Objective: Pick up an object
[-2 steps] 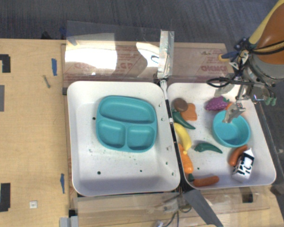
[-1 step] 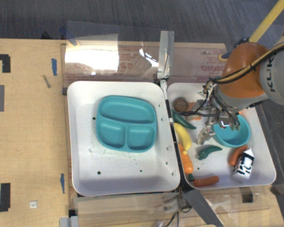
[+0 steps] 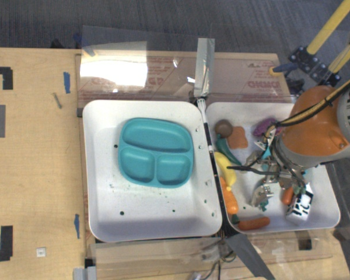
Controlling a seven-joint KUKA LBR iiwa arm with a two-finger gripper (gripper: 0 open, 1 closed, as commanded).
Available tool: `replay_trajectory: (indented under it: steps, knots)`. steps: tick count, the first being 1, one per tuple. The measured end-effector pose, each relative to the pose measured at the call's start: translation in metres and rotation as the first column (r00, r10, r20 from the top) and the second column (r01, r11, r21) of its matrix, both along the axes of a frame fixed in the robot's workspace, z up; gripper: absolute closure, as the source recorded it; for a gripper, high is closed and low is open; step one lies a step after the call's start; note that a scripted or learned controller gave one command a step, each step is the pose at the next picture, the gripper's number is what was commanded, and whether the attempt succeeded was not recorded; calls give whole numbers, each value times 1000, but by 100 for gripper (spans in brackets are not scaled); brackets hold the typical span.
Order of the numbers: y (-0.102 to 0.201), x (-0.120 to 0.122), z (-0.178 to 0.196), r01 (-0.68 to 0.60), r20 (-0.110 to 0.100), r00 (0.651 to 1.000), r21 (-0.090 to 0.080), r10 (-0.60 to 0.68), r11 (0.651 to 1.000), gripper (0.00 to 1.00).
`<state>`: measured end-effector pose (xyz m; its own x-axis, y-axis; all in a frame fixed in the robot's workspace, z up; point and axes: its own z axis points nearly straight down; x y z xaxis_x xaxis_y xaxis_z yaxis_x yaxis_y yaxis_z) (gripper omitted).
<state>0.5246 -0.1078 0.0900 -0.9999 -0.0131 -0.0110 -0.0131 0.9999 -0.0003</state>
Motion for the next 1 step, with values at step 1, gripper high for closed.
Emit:
replay_trajectory:
  steps: [1]
  knots:
    - [-31,-2,0,197,4,980,2,-197,980,0]
